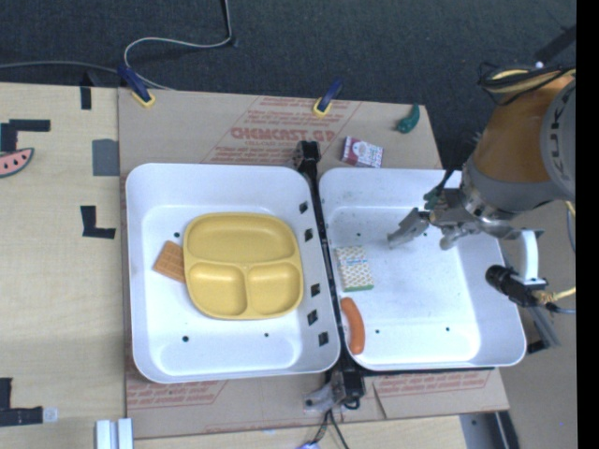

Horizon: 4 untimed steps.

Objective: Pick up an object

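Hand (427, 231) hangs over right bin (487, 340), fingers spread, nothing between them. Patterned packet (355, 267) and orange sausage (355, 325) lie near bin's left wall — packet just left of hand. Yellow divided tray (245, 263) sits in left bin (159, 344).

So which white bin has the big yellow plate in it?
The left bin, the one farther from the claw. The yellow divided plate lies in it, partly over an orange-brown wafer. The right bin has a small checkered packet and a hot dog.
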Motion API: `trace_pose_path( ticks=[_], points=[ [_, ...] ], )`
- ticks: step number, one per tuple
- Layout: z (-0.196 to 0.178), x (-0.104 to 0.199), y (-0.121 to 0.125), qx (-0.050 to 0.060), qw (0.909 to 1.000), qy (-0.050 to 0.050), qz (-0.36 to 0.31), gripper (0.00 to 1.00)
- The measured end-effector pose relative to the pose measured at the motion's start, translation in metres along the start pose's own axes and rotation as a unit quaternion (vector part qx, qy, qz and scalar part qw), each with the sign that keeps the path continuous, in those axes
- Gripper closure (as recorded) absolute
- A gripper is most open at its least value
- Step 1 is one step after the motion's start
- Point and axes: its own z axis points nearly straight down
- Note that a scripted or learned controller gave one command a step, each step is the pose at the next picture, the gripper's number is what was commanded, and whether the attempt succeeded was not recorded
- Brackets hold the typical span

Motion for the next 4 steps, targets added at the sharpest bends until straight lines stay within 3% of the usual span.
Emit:
trace_pose_path(
  ticks=[1,2,3,4],
  points=[
    [0.105,0.004,-0.012,-0.004,1.0000,0.000,0.000,0.00],
    [0.105,0.033,0.036,-0.006,1.0000,-0.001,0.000,0.00],
    [0.093,0.035,0.038,-0.008,1.0000,0.001,0.000,1.00],
    [0.095,0.035,0.036,-0.006,1.0000,0.001,0.000,0.00]
  ],
)
